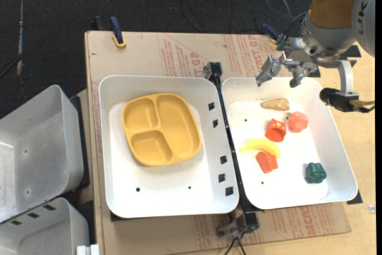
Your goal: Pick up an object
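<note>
Beside a smooth pink ball (298, 122), a lumpy tan pastry (275, 105)

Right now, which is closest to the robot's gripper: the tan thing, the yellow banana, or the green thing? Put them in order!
From the gripper:
1. Tan thing, just below it at the bin's far end.
2. Yellow banana, mid-bin.
3. Green thing, near right corner.

Bright even overhead light, soft shadows, sharp focus throughout.
</note>
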You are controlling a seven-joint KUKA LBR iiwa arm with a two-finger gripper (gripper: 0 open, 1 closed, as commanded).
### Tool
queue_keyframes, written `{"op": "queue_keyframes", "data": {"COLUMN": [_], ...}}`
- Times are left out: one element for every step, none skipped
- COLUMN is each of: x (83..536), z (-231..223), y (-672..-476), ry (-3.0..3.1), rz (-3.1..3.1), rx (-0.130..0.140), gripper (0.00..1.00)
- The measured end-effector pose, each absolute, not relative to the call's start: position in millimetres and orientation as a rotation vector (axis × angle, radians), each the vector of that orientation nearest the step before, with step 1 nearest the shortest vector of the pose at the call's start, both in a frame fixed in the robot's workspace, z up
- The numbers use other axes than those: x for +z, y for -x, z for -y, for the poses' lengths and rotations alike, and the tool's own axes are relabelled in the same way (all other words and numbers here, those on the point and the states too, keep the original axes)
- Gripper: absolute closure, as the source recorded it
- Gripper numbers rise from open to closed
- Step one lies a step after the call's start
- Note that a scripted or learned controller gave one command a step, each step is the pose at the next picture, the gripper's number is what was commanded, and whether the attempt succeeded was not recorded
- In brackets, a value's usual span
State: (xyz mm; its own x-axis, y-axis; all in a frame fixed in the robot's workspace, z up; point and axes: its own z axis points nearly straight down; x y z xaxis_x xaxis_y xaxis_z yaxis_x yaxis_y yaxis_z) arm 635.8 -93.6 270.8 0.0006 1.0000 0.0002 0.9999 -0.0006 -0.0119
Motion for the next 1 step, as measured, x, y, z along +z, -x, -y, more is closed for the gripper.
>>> {"op": "queue_keyframes", "data": {"x": [278.0], "z": [93.3], "y": [-637.7], "ry": [2.22], "rz": [2.223], "rx": [0.001], "gripper": [0.0]}}
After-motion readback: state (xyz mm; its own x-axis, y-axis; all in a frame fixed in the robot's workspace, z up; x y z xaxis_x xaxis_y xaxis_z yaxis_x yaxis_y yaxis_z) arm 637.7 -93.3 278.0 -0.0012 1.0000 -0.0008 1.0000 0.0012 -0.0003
